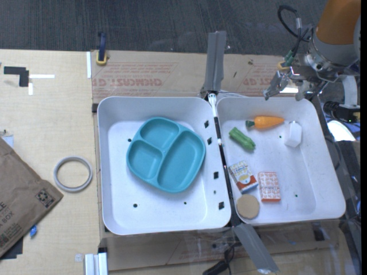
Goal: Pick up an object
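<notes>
Fingers (289, 85) look spread open with nothing between them, hovering over the right bin's (321, 213) far rim. Going near to far: one round cookie (248, 206), two small cartons (243, 176), one green pickle (242, 139), one white block (293, 134), one carrot (265, 122). I'd guess the carrot's the easiest target: just below-left of the fingers, long axis running left-right. One teal plate (166, 154) sits in the left bin.

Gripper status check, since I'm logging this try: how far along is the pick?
Nothing looks done. The gripper is above the right bin's far rim with nothing visible in it. The carrot, green piece and cartons lie in the bin. Descent, grasp and lift remain.
</notes>
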Available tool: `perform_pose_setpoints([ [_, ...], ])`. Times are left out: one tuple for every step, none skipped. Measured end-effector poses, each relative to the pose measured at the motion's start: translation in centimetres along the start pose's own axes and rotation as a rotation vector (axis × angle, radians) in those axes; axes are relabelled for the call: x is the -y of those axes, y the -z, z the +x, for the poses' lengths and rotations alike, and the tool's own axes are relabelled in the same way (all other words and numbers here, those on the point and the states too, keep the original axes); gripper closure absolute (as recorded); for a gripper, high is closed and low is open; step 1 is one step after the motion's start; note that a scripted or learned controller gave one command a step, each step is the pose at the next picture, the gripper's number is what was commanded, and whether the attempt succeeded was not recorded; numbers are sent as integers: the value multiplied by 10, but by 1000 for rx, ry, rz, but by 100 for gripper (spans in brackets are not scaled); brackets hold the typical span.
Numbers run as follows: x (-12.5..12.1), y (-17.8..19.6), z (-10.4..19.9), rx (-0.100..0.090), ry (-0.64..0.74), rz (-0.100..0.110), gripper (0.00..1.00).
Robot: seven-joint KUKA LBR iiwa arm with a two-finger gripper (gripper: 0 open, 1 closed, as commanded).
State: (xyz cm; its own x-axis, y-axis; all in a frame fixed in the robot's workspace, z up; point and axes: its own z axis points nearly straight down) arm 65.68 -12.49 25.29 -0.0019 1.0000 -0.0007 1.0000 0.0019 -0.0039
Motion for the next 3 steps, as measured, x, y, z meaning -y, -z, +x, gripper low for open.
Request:
perform_pose_setpoints([
  [-3,-157,-8,0,-77,-3,0],
  [1,-153,-9,-2,-79,13,100],
  [0,-119,-9,0,54,7,100],
])
